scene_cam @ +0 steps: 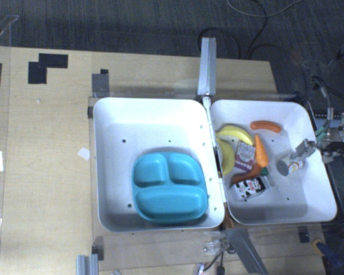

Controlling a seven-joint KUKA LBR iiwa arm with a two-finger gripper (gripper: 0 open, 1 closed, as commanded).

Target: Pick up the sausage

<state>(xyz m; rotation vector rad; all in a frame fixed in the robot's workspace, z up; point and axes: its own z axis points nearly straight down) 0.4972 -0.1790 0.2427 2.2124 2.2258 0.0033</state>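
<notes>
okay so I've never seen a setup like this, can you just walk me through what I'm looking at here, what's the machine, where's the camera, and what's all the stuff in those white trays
One camera looks down at a slant on a wooden bench holding two shallow white bins side by side. The left bin holds a blue divided tray, the kind with meal compartments.

The right bin holds toy food and small packets piled along its left side: a yellow banana, an orange carrot, and some small packets. The sausage, orange-red, lies by itself near the bin's far edge.

The machine is a robot arm reaching in from the right. Its gripper, the grey metal part, sits low over the right half of that bin, apart from the sausage. Nothing can be seen in its jaws, and the view is too small to tell whether they are open.
</notes>
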